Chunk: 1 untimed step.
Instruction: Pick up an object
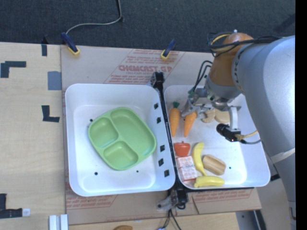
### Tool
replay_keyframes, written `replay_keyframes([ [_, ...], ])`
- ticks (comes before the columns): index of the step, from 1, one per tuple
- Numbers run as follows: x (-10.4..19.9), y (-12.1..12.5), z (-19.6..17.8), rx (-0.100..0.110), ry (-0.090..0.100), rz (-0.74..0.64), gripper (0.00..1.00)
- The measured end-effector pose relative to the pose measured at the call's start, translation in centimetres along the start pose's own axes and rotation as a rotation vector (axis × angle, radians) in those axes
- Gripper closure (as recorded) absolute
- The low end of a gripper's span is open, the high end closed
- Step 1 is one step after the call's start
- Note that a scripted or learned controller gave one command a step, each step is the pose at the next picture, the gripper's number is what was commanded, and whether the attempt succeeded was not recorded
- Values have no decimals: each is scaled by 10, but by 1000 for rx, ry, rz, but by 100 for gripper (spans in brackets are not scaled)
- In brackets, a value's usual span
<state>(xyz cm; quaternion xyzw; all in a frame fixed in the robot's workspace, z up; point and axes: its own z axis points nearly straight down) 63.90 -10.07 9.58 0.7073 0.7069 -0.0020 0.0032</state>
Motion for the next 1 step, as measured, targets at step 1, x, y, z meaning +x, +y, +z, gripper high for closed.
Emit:
replay_keyframes([
  [1,44,-54,-90,0,8,-3,100],
])
